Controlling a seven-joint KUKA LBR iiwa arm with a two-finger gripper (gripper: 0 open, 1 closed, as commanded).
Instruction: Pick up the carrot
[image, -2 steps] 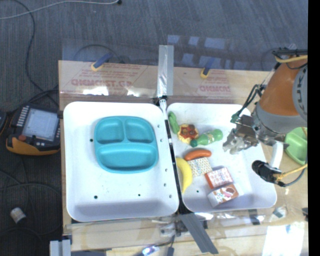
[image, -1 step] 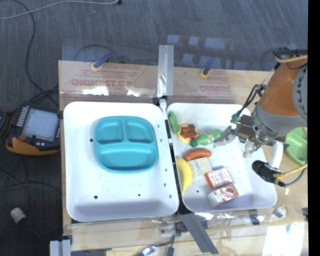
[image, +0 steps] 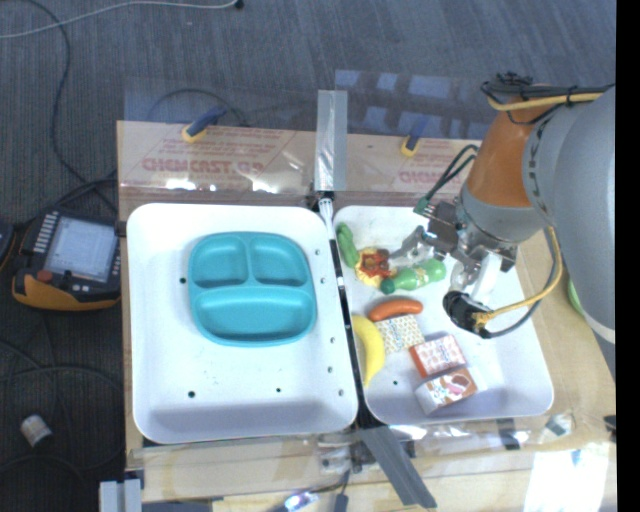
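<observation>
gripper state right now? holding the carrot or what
tool: cannot be told whether open or closed; it sits low in the right bin over the green toy food, and the carrot lies apart from it, not held.

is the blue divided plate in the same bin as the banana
No, the blue divided plate lies in the left bin, while the banana lies in the right bin.

I see carrot (image: 398, 308): small, orange-red, stubby, rounded ends. Lying flat on right bin floor, long axis roughly across view. Sits just below-left of gripper (image: 428, 252), apart from it, not between its fingers.
</observation>
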